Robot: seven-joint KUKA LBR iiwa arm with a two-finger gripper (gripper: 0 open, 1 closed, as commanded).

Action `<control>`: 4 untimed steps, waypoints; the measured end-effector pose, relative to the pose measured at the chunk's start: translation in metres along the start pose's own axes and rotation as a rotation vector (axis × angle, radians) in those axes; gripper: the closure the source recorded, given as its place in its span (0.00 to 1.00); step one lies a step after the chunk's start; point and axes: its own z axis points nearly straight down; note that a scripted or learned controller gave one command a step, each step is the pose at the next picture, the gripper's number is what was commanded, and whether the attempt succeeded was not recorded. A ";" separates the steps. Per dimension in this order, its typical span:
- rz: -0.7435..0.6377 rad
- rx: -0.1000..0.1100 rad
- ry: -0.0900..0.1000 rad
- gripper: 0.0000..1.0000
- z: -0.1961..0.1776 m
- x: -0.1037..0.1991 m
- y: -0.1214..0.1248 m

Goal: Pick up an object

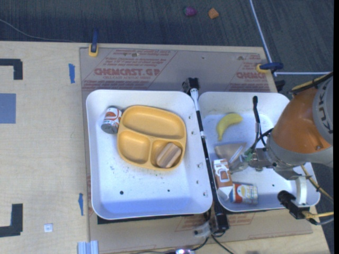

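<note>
Over right bin (pixel 275 192), claw (pixel 239 162) low.

Both bins (pixel 100 194) were white, the left one holding a mustard-yellow divided tray (pixel 139 121) with a tan roll (pixel 168 155) and beside it a red-and-white can (pixel 110 119). The right one held a yellow banana (pixel 228 125) and red-and-white cartons (pixel 222 173).

Glossy white plastic bins (pixel 106 194) – matt yellow tray (pixel 151 123) (also plastic-looking).
</note>
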 end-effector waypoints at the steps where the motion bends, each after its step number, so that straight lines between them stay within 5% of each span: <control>1: -0.003 0.012 0.008 0.00 0.011 0.003 -0.003; 2: 0.000 0.001 0.000 1.00 0.000 0.000 -0.001; 3: 0.000 0.002 0.000 0.00 0.000 0.000 -0.001; 4: -0.004 0.014 0.010 0.00 0.011 0.003 -0.004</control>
